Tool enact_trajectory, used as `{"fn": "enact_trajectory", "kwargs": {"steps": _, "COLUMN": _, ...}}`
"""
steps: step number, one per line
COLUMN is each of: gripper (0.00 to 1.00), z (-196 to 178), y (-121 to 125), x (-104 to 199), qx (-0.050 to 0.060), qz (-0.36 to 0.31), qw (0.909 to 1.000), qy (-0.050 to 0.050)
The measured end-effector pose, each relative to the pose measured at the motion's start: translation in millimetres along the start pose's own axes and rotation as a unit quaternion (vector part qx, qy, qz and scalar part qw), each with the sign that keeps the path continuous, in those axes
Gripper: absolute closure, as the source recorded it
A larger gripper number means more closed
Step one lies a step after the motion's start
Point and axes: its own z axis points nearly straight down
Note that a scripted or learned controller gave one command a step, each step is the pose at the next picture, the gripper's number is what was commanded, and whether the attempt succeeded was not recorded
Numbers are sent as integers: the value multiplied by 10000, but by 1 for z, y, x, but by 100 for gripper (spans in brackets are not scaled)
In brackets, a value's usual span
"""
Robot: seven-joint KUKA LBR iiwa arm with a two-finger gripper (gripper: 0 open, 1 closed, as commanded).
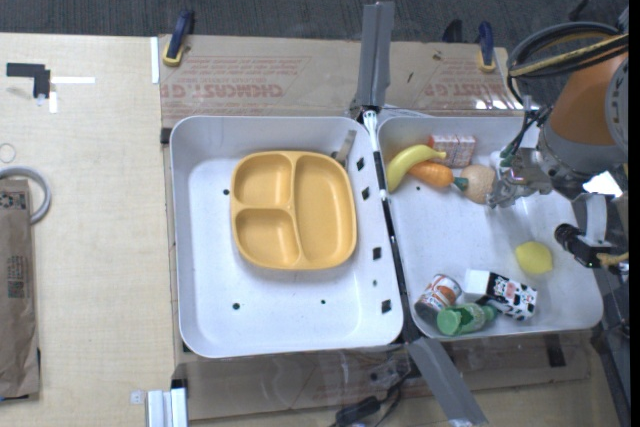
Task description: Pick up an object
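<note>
The gripper (503, 190) is hanging at right of frame over the right bin (470, 245), just beside a pale round object (478, 182); how it is set cannot be told. Left of that are lying a carrot (432, 175) and banana (410, 162). A yellow divided plate (294, 210) is sitting in the left bin (200, 245).

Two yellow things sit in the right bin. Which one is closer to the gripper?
The lemon, lying alone near the bin's right side. The banana lies farther from the gripper, beyond the carrot.

Bench (80, 215) (apparently wooden), two bins (200, 315)
</note>
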Motion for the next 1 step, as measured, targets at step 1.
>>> {"fn": "enact_trajectory", "kwargs": {"steps": 1, "gripper": 100, "z": 0, "y": -13, "x": 35, "qx": 4, "qz": -1738, "qw": 9848, "qy": 9}}
